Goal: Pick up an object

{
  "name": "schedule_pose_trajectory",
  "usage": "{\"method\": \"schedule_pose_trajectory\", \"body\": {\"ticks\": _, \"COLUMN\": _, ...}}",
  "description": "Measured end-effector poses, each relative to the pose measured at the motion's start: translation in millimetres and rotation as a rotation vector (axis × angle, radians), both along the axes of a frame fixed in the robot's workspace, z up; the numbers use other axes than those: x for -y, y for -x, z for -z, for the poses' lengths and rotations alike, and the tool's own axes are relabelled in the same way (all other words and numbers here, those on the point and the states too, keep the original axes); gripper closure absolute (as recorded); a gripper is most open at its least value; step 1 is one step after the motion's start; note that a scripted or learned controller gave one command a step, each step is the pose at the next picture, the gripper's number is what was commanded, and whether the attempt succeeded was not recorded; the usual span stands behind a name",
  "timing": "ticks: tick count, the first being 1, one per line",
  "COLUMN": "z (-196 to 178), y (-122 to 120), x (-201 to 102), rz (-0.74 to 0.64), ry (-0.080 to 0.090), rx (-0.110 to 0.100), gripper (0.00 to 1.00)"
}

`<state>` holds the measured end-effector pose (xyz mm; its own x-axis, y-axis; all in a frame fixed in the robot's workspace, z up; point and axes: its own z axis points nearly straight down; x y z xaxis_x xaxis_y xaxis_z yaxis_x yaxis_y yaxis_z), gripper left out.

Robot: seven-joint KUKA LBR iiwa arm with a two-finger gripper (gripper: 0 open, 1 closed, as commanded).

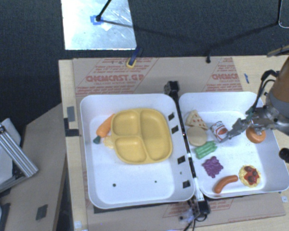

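sausage (225,183) and little pizza (249,175) up front in the right bin (277,165), jaws (232,130) just right of the red can (219,130), can't tell if they're clenched, yellow plate (138,136) off left

Dark carpet floor (23,56), tan bench (69,83)

Crowded right bin, roomier left bin

In the right bin (273,178), the can (218,130), green piece (205,149), purple grapes (212,166), sausage (225,183) and small pizza (249,175) leave narrow gaps, with bare floor along the far wall. In the left bin (97,188), the yellow divided plate (138,136) blocks the middle; the near floor lies open.
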<state>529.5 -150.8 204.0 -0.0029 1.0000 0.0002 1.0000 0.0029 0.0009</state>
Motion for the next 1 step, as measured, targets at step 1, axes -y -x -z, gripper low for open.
{"method": "schedule_pose_trajectory", "body": {"ticks": 1, "z": 62.3, "y": 4.7, "x": -0.9, "rz": 0.001, "ry": -0.001, "rx": -0.005, "gripper": 0.0}}
